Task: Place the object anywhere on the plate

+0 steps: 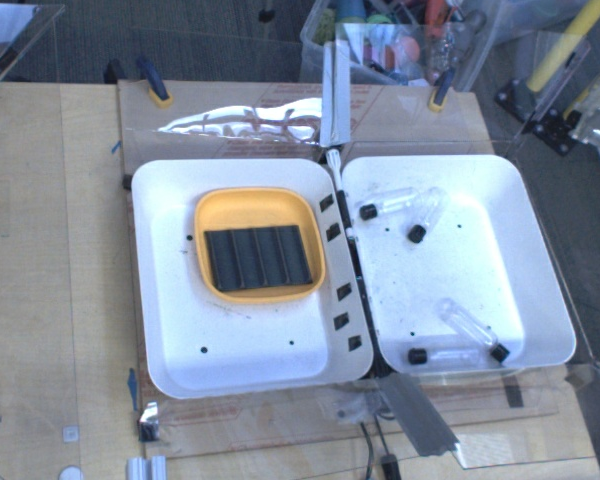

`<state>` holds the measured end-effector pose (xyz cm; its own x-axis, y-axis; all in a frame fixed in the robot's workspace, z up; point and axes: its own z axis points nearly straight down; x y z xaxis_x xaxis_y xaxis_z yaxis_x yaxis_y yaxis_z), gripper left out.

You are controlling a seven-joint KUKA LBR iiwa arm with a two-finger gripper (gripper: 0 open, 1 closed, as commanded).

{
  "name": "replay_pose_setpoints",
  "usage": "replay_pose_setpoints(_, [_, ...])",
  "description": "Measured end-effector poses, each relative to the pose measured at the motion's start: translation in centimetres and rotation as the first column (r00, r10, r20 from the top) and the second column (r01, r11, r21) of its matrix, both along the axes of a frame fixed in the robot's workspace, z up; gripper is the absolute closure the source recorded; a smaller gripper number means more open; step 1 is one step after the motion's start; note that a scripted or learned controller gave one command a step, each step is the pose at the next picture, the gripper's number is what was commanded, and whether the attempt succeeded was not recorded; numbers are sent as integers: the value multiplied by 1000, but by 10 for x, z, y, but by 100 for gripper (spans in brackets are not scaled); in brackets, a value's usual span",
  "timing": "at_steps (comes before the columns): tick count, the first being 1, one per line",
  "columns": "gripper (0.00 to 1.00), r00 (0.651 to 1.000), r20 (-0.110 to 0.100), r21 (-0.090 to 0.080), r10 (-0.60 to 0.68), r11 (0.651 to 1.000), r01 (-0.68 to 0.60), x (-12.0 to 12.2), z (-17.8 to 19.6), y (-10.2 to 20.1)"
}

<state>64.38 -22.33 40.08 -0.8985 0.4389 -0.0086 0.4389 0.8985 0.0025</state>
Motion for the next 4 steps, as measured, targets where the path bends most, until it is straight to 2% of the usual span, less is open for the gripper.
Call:
replay_pose_setpoints(1, [100,960,2,-4,281,960,-281,12,36,1])
replay_pose_setpoints(2, [100,802,0,-5,598,802,-598,19,35,1])
replay_pose_setpoints(3, [100,593,-4,-1,805,593,-805,3,36,1])
replay_pose_setpoints(4, [100,254,-4,-8,967,254,-967,24,33,1])
